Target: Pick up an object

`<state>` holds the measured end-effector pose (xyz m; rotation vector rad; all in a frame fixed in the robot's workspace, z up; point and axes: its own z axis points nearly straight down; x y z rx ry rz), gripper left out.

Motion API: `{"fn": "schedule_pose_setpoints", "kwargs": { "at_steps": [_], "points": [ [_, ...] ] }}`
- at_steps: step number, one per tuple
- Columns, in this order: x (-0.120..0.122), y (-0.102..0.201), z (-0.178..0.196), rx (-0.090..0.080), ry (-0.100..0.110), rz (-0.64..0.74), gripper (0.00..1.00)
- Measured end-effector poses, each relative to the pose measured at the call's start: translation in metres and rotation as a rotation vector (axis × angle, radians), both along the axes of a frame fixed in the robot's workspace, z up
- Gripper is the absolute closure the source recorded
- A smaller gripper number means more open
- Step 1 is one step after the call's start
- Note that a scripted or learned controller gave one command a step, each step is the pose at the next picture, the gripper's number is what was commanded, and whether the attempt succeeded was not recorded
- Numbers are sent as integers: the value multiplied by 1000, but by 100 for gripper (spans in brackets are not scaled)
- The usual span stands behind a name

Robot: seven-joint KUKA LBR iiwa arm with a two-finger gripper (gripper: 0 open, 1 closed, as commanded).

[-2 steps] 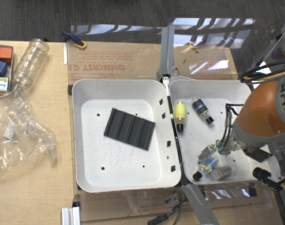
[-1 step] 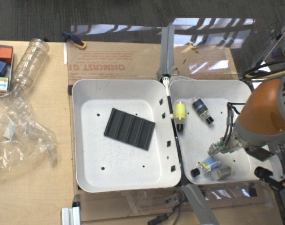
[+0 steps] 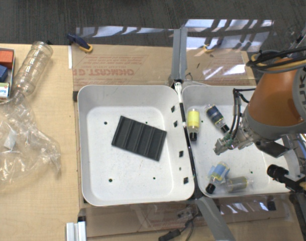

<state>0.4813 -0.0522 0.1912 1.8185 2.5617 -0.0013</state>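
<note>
Blue-capped bottle [image 3: 218,175] beside grey bottle [image 3: 237,184]

Off to my left I've got a clear plastic bottle [image 3: 31,67] lying tilted on the wooden bench [image 3: 37,205], crumpled clear wrap [image 3: 19,139] just below it, a box of coloured blocks [image 3: 2,69] beside — cardboard sheet [image 3: 122,67] behind the bins.

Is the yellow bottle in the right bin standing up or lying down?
Lying down. The yellow bottle lies on its side on the right bin floor beside the divider, its dark cap pointing toward the near edge.
</note>
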Motion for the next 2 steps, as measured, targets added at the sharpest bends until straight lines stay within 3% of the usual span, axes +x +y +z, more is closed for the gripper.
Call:
{"fn": "schedule_pose_setpoints", "kwargs": {
  "at_steps": [1,2],
  "points": [
    [-3,31,66,-1,0,10,100],
    [-2,47,67,-2,3,80,100]
  ]
}}
